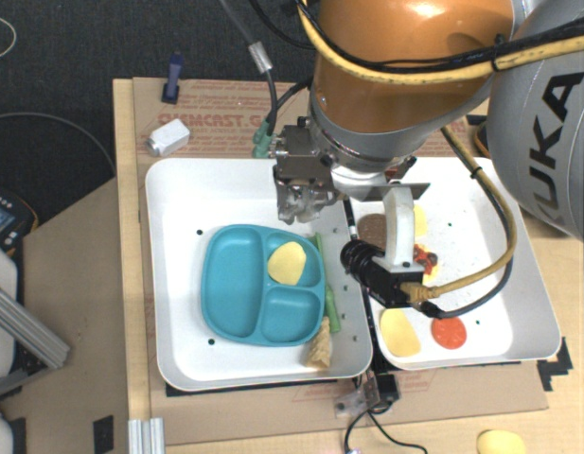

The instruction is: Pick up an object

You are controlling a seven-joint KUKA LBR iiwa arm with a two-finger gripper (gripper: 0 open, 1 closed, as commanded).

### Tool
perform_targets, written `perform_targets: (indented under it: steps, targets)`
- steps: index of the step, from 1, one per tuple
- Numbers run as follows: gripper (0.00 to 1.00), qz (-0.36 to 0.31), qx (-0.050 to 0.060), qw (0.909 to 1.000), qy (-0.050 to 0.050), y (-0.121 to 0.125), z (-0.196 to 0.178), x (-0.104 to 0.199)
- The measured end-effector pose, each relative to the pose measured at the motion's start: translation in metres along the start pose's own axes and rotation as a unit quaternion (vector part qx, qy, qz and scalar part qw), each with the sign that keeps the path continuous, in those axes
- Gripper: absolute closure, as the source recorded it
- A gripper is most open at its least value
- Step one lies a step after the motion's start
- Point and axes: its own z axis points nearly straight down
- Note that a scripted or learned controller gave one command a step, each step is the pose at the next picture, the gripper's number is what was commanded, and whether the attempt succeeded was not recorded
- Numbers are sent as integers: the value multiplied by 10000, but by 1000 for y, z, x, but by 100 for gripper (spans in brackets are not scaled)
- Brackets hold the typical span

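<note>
Left bin (173, 253): a blue tray (242, 291) fills the middle, a yellow piece (288, 263) in its upper right compartment. Open floor lies along the far and left walls. A green stalk (328, 296) and a tan scrap (319, 350) block the strip beside the divider. Right bin (519, 282): my arm and hose (481, 272) cover the near half; the right side is open.

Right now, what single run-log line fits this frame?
arm: over both bins | gripper: above left bin, beside blue tray | tray holds: yellow piece | grasp: cannot tell
</note>
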Motion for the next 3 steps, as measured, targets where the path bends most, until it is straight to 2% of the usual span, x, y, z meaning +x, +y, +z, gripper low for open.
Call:
perform_targets:
  steps: [1, 2, 3]
  targets:
    - [100, -34, -96, 9999, 47, 0, -78, 33]
    - [100, 3, -18, 10000, 11, 0, 23, -25]
    - [100, -12, -65, 10000, 32, 1, 9, -23]
